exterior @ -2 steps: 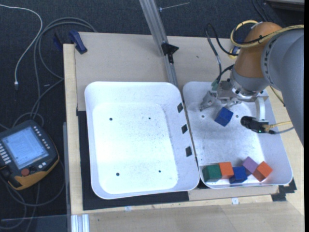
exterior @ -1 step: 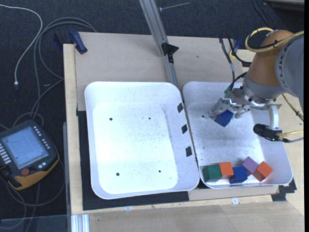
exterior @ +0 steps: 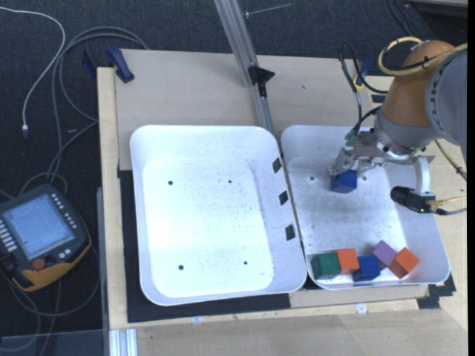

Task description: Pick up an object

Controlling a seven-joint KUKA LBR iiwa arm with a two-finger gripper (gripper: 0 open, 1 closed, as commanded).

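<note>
Blue cube [exterior: 344,182] pinched in metal pincer [exterior: 349,170], above speckled white right bin [exterior: 312,147], smooth blocks along near wall.

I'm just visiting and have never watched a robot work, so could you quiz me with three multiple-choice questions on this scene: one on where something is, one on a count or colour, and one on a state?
1. Where does the row of small blocks lie?
A. Near edge of the right bin
B. Middle of the left bin
C. On the bare bench

2. How many blocks are in that row?
A. Two
B. Five
C. Eight

3. What is at the tool's tip?
A. A red ball
B. A blue block
C. A green cup

Answers:
1 A: the blocks sit along the right bin's near edge.
2 B: green block, orange block, dark blue block, purple block, second orange block.
3 B: a blue block sits right under the tool.
</note>
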